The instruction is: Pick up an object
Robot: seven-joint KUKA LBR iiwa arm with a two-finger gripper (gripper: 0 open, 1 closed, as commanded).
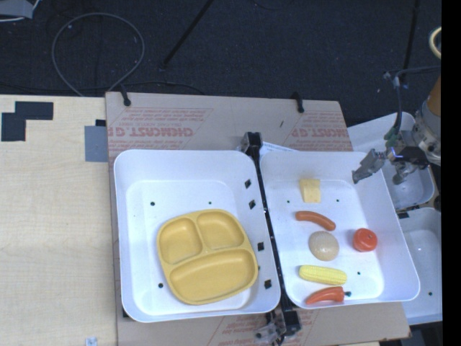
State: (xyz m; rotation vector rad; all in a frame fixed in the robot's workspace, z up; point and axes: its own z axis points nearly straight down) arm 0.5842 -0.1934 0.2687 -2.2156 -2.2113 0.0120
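Note:
The right bin (389, 222) holds several toy foods: a yellow cheese wedge (310, 190), a sausage (315, 220), a beige potato (324, 246), a red tomato (365, 240), a corn cob (323, 274) and a red chili pepper (325, 295). My gripper (384, 170) hovers over the bin's far right corner, above its rim. It is open and nothing sits between its fingers. The tomato lies nearest to it, below and slightly left.
The left bin (144, 193) holds a yellow divided plate (207, 256). A black divider (261, 222) runs between the two bins. Both bins rest on a cardboard sheet (216, 125). Cables lie on the dark floor behind.

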